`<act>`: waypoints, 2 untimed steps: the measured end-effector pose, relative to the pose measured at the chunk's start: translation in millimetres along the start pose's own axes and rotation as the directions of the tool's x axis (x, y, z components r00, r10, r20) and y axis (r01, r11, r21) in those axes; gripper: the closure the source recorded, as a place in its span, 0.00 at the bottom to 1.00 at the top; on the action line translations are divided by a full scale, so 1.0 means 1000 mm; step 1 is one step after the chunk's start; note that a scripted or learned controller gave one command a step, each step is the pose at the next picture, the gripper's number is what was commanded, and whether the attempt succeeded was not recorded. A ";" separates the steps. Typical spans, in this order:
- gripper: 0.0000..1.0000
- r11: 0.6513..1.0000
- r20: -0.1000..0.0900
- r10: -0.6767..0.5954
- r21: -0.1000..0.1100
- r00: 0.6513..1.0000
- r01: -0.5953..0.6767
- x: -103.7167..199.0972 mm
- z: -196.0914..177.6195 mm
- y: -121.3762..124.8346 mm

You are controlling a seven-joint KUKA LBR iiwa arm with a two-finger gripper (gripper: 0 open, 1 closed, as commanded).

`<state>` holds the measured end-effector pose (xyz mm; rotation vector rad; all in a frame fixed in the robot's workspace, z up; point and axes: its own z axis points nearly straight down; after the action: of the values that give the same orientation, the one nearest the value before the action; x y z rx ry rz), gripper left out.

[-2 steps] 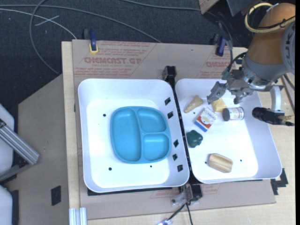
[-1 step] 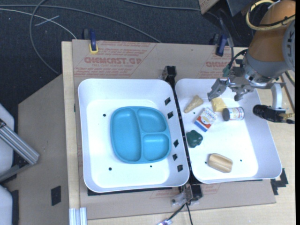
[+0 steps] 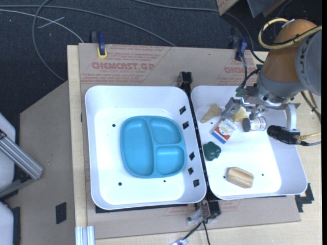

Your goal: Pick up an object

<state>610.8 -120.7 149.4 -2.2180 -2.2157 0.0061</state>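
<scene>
Under the gripper (image 3: 236,111): jaws spread, nothing between them, low over the carton (image 3: 224,130) in the right bin (image 3: 286,175). Wedge (image 3: 210,113) just left, green piece (image 3: 211,150) and bread (image 3: 239,177) beyond. Pick not done yet.

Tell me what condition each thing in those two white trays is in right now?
Blue divided plastic plate: flat, upright, in the left white bin.
Dark green lump: lying in the right white bin.
Tan wooden block: lying on its side.
Red, white and blue packet: lying tilted beside the gripper.
Beige wedge: lying flat.
</scene>
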 end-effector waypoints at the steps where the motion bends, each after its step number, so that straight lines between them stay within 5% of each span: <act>1: 0.00 1.000 0.000 -0.002 -0.002 1.000 0.002 0.004 0.043 0.002; 2: 0.00 1.000 0.000 -0.001 -0.003 1.000 0.001 0.005 0.066 0.002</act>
<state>612.6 -115.5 83.8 -2.2185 -2.2184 0.0030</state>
